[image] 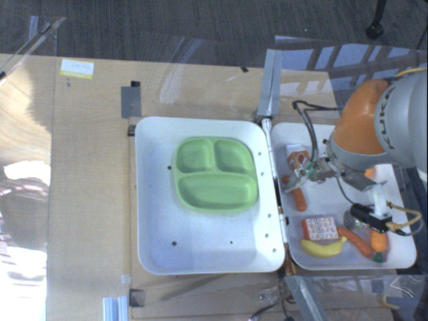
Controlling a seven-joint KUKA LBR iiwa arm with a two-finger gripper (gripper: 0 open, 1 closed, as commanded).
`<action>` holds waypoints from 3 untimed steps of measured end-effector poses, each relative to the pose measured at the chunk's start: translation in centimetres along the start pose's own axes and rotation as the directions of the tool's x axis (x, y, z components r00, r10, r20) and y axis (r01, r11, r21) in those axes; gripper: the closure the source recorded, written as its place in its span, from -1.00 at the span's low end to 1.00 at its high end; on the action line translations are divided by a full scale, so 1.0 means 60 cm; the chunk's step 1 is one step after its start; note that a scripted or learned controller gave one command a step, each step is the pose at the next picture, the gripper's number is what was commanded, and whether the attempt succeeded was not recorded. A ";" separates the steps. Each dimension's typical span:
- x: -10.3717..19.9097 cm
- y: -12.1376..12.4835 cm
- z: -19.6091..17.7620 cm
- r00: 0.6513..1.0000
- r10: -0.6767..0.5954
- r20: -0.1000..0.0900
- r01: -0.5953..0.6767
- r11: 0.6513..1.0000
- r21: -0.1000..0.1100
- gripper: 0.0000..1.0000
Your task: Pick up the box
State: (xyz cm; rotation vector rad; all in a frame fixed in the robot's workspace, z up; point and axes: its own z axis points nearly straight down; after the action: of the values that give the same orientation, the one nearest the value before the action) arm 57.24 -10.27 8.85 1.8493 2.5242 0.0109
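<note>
Here the box [319,229] lies near the end effector [302,174], toward the bin's front; its grip state cannot be told.

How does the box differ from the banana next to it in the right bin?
The box is orange-red with a pale patterned top, while the banana is plain yellow. The box is blocky and squarish; the banana is long and curved. The box lies farther from the bin's near rim, and the banana sits just below it, by that rim. Both rest in the right bin, apart from the gripper.
</note>
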 end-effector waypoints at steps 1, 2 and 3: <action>-0.018 0.114 0.004 0.999 -0.044 -0.001 0.044 0.999 0.005 -1.00; -0.016 0.120 -0.017 0.999 -0.053 0.005 0.053 0.999 -0.003 1.00; -0.016 0.121 -0.017 0.999 -0.053 0.005 0.053 0.999 -0.003 -1.00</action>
State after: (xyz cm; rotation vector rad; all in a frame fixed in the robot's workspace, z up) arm 64.41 -8.98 9.98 1.7778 2.5680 0.0102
